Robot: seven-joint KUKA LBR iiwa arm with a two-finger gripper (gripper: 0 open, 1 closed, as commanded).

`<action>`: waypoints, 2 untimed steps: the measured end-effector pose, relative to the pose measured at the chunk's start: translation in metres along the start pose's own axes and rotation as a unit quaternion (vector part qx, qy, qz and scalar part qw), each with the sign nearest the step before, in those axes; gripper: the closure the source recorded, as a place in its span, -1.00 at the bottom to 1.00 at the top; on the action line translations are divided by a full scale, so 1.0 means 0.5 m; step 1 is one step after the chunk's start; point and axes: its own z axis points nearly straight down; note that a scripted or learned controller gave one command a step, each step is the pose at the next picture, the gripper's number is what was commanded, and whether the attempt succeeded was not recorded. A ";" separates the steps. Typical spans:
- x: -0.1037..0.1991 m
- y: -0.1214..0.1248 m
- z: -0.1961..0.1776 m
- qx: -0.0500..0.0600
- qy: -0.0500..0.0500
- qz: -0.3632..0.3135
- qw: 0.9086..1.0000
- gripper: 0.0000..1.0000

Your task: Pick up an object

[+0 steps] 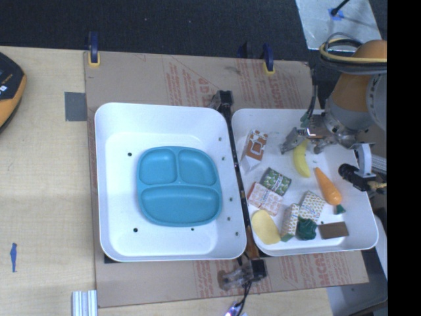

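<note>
Brown block (333, 230) nearest in rt bin (366, 242); gripper (304, 143) spread open over banana (300, 160), grasping nothing; carrot (327, 185) beside.

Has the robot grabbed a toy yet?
Not yet. Done: the gripper has reached the right bin, spread open just above the banana. In hand: nothing between its fingers. Left: close on something and lift it; the carrot lies untouched nearby.

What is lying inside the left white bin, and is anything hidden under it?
The left bin holds one blue divided plate, flat near its middle, with three compartments that look bare. The bin floor under the plate is covered, so I cannot say what lies beneath.
</note>
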 end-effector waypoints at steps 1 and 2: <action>-0.003 0.001 -0.024 -0.001 -0.001 -0.001 1.000 1.00; 0.136 -0.004 -0.037 0.000 0.001 -0.002 1.000 1.00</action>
